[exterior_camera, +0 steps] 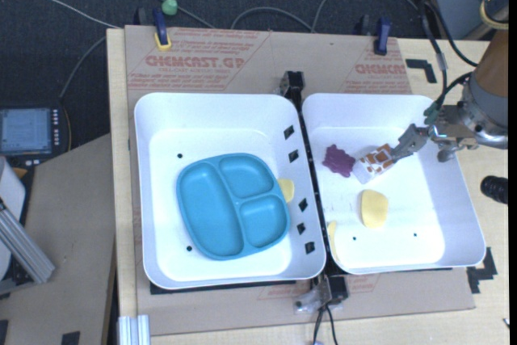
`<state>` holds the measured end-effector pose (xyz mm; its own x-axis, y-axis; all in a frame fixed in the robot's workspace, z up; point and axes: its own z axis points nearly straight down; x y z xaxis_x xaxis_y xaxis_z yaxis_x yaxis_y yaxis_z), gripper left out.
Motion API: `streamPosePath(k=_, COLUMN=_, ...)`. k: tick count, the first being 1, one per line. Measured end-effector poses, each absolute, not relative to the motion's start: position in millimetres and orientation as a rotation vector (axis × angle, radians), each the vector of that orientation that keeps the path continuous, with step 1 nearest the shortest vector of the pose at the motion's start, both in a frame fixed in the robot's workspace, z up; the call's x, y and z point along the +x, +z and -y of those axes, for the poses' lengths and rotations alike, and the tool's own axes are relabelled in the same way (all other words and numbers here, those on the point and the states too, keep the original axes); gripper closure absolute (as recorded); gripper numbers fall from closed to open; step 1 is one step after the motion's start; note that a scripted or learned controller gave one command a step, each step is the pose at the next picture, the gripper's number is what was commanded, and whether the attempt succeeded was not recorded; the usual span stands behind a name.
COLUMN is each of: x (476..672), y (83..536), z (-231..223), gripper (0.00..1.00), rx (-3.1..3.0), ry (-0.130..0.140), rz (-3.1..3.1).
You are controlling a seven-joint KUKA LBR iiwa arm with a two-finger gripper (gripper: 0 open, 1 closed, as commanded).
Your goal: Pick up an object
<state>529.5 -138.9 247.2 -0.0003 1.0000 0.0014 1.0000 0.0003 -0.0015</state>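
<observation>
Object at the fingertips: small brown, white and orange toy (378, 160), lying in the right shallow white bin (452, 254), towards its upper middle, right at the tip of the gripper (397, 148).
Gripper: dark two-finger tool on the grey arm (485, 105), reaching in from the right over the right bin; its tip meets the small toy, but whether the toy sits between the fingers cannot be told, nor how far apart they stand.
Purple object: small lumpy purple piece (338, 161), just left of the brown toy, apart from it.
Yellow object: pale yellow rounded piece (374, 208), below the brown toy, on the bin floor.
Left bin: shallow white bin (153, 198) bearing a blue three-compartment plastic tray (233, 204).
Second yellow piece: small yellow bit (286, 190) just beside the tray's right edge.
Bench: brown board (242, 52) under both bins, with blue clamps (162, 36) along its far edge.
</observation>
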Motion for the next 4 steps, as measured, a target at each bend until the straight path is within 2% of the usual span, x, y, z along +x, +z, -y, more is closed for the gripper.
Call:
streamPosePath(k=1, x=532.9, y=202, z=144, gripper=0.00, rx=-2.219, ry=0.003, rz=2.216)
streamPosePath(k=3, x=534.2, y=84, z=132, gripper=0.00, rx=-2.216, ry=0.005, rz=2.215)
streamPosePath(k=4, x=536.5, y=99, z=132, gripper=1.00, rx=-2.221, ry=-0.002, rz=2.220)
